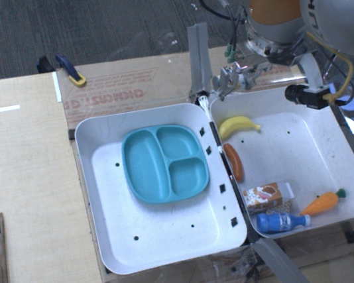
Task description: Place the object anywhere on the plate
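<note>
Plate (165,163): blue, three compartments, lying flat in the left bin (107,203), nothing on it.
Object: not named by the task; candidates lie in the right bin (324,139). Banana (237,125) sits near that bin's back-left corner, closest to the gripper; sausage (235,161) lies along the left wall; box (262,196), bottle (281,222) and carrot (320,203) lie along the front edge.
Handling, judged: the banana looks like a light, smooth, rigid toy; its curve may roll or slip, so a grasp across the thick middle seems best.
Arm: reaches in from the right, wrist above the right bin's back edge.
Gripper (228,80): hangs over the back-left corner of the right bin, above the banana, not touching it.
Fingers: state cannot be told; nothing seen between them.
</note>
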`<state>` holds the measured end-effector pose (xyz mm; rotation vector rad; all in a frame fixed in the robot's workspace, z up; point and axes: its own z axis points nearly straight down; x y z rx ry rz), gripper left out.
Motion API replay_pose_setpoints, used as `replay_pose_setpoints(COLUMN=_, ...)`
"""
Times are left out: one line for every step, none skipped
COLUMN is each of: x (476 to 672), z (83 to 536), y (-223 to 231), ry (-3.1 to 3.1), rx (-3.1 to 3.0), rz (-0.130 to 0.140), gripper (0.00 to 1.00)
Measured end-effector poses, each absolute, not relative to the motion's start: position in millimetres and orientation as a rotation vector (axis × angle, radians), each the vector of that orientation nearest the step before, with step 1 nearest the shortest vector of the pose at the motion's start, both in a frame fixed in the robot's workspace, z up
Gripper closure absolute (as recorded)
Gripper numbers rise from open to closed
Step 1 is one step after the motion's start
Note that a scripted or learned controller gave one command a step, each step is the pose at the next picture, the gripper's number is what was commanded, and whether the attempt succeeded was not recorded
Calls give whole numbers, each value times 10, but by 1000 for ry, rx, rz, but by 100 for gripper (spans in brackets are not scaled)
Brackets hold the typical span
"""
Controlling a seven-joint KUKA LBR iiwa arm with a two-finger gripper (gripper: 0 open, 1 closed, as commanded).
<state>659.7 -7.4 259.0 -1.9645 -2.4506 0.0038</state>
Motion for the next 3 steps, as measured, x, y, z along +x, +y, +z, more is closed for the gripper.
replay_pose_setpoints(x=6454, z=2128, y=709, ry=-2606, rx=-1749, rz=7, gripper=100)
replay_pose_setpoints(x=6455, z=2130, y=704, ry=-2606, rx=-1749, rz=7, gripper=0)
replay_pose_setpoints(x=6546, z=1658, y=987, ry=-2492, rx=-1907, rz=8, gripper=0)
